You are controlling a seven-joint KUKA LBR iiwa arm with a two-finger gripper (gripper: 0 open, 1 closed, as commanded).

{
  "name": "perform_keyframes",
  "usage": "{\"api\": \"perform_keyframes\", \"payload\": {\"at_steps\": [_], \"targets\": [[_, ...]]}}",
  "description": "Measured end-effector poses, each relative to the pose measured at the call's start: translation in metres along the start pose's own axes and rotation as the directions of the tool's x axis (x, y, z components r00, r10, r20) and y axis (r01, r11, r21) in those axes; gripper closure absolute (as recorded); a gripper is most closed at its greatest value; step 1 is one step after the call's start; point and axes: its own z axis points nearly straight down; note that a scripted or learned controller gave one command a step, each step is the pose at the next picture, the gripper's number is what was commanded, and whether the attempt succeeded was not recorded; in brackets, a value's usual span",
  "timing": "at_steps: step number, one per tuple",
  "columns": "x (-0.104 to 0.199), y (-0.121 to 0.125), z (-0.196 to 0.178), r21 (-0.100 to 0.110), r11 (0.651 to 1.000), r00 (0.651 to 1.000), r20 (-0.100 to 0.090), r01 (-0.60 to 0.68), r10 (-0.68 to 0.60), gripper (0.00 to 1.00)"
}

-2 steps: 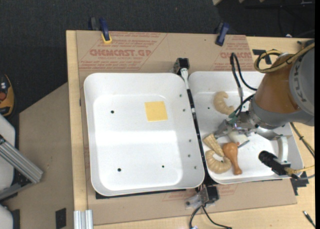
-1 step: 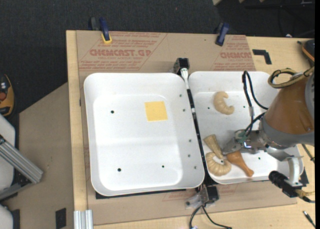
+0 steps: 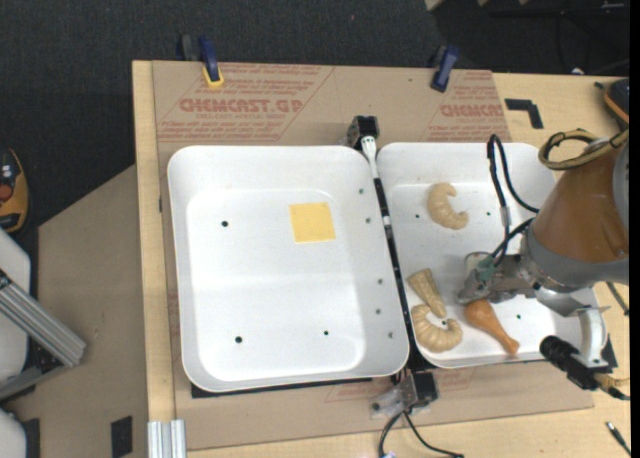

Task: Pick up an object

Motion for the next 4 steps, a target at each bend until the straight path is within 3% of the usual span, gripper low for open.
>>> {"api": "perform_keyframes", "payload": {"at_steps": [1, 2, 3, 4], "targets": [[0.075, 0.002, -0.106, -0.010, 1.000, 1.000, -0.001, 0.011, -0.011, 1.00], [0.145, 0.027, -0.107, -0.003, 1.000, 1.000, -0.002, 0.010, -0.010, 1.00], [0.142, 0.017, -0.154, -0.005, 1.000, 1.000, 0.000, 0.003, -0.003, 1.00], [0.174, 0.001, -0.330, -0.018, 1.000, 1.000, -0.004, 0.008, -0.008, 1.00]]}}
